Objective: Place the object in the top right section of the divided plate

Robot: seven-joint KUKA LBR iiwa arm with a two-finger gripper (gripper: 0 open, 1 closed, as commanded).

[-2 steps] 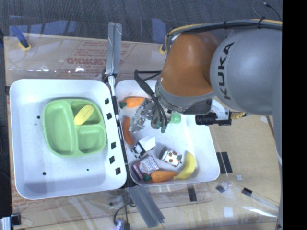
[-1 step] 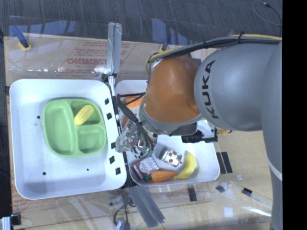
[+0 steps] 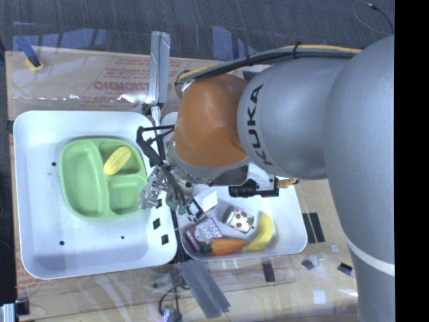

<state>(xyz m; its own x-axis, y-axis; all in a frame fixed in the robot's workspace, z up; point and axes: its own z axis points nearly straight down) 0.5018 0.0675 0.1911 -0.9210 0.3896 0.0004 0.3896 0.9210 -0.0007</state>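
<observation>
Yellow corn cob (image 3: 117, 159) lying aslant in the upper-right section of the green divided plate (image 3: 84, 180), left of frame centre. Up and to the left of the gripper (image 3: 155, 194), near it but apart. Gripper low by the plate's right rim, inside the white left bin (image 3: 87, 250); wide or narrow, cannot tell. Further right, in the right bin (image 3: 291, 230): banana (image 3: 265, 232), carrot (image 3: 226, 247), red packet (image 3: 204, 232), small white spotted can (image 3: 239, 220).

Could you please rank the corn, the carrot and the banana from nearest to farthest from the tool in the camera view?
1. The corn, on the green plate, left of the tool.
2. The carrot, at the right bin's lower edge.
3. The banana, farther right.
</observation>
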